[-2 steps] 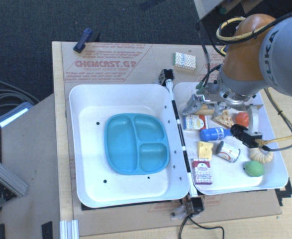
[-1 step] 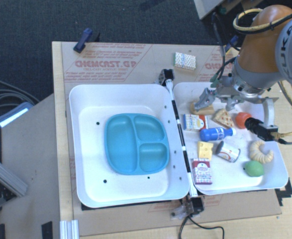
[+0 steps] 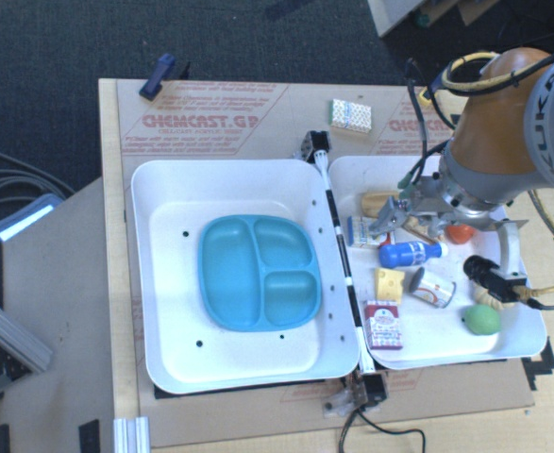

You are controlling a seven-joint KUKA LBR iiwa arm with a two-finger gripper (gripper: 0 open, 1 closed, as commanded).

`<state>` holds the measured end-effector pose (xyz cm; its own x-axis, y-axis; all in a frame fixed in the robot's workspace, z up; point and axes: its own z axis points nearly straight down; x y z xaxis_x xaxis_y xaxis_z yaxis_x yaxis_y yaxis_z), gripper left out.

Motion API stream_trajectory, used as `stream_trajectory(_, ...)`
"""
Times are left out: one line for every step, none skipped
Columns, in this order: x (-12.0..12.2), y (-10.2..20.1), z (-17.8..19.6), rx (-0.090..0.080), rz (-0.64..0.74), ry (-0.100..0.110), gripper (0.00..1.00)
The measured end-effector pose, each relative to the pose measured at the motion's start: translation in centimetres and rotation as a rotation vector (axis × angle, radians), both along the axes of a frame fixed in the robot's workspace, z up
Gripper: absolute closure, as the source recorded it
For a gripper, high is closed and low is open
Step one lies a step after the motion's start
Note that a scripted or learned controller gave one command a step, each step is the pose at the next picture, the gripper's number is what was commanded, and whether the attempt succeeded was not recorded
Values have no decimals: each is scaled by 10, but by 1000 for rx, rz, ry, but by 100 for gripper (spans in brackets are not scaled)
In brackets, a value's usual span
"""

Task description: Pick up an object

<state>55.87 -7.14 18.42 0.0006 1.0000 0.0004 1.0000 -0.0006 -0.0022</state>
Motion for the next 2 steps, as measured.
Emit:
stream_trajectory(76,-26,-100,0,0,-1,0)
stream_trajectory(77,-26,-90,-1,0,-2,100)
